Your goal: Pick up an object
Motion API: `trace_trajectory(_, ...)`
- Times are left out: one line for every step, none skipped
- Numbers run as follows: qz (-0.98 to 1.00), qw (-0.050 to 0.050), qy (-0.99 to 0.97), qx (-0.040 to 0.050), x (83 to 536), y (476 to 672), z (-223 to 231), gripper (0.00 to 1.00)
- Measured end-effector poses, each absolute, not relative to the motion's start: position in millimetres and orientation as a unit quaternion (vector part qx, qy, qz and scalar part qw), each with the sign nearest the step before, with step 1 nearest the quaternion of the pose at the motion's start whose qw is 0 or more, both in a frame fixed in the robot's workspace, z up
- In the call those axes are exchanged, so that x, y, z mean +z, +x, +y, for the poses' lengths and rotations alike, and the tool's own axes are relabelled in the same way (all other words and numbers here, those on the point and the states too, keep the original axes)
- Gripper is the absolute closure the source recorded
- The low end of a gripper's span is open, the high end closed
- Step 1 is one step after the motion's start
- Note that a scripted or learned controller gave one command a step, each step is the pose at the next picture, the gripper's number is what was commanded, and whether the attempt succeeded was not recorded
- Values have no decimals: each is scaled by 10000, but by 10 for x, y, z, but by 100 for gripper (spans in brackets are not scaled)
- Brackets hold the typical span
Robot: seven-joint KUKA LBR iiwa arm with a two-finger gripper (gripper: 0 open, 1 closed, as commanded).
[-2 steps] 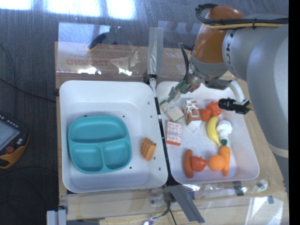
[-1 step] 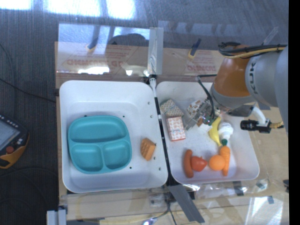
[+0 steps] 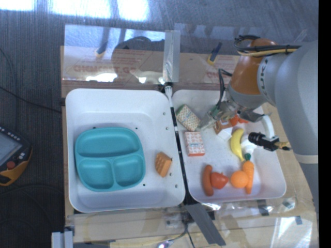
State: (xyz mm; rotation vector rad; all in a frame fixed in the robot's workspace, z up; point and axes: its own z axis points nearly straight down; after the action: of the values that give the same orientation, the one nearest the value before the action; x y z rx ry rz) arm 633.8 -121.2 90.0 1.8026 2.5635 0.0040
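Claw (image 3: 223, 113) lowered into right bin (image 3: 274, 190) near its back wall; finger state cannot be told, tips blurred among small items. Banana (image 3: 237, 143) seen just beside claw, long axis running front to back. Patterned box (image 3: 195, 143) and wrapped packet (image 3: 187, 117) lying left of claw. Carrot (image 3: 249, 175) and orange (image 3: 238, 179) touching. Teal tray (image 3: 109, 158) placed in left bin (image 3: 103, 99)
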Motion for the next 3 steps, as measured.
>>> trace_trajectory(6558, -1, 7549, -46, 2380, 6611, -841, 100)
trace_trajectory(6557, -1, 7550, -48, 2379, 6611, -841, 0)
trace_trajectory(7126, -11, 7016, -34, 1113, 6515, -1246, 0)
